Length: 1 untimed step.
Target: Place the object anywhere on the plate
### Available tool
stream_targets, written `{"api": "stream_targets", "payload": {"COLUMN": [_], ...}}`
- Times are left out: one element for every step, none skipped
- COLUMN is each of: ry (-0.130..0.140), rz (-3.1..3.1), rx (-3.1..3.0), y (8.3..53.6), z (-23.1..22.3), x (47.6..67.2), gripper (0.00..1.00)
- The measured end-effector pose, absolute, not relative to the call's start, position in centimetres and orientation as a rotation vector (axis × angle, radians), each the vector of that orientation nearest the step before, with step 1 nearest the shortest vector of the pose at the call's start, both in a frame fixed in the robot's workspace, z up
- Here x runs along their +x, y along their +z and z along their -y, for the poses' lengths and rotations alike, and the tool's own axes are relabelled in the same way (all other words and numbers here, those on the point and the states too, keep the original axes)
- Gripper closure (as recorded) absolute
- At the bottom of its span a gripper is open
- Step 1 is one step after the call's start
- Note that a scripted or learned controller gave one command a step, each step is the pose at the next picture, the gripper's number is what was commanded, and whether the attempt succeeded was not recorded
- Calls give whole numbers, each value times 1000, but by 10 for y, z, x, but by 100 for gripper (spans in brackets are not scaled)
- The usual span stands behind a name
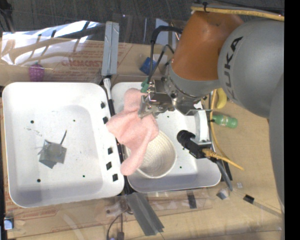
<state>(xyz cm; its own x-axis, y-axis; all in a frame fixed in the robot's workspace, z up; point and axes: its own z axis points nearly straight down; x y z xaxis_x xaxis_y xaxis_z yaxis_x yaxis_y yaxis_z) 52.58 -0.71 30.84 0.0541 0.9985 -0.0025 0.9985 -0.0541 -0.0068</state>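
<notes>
A pink cloth (133, 129) hangs bunched from my gripper (149, 105), which is shut on the cloth's upper edge. The cloth droops down and to the left. Its lower part covers the left side of the white ribbed plate (161, 160) and reaches over the rim between the two bins. The plate sits in the right bin (205, 176), towards its front. My gripper is above the back of the right bin, just behind the plate, and the arm's orange band and grey body hide the bin's back right corner.
The left bin (20, 134) holds a flat grey patch (52, 153). A green object (226, 120) and a yellow one (220, 100) lie beside the right bin's right rim. A purple item (36, 73) and a blue item (147, 64) rest on the cardboard behind the bins.
</notes>
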Motion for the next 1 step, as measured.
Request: {"api": "stream_targets", "payload": {"ry": [7], "rz": [2089], "rx": [-2345], "y": [341], "z": [-56], "x": [517], "gripper": [100]}}
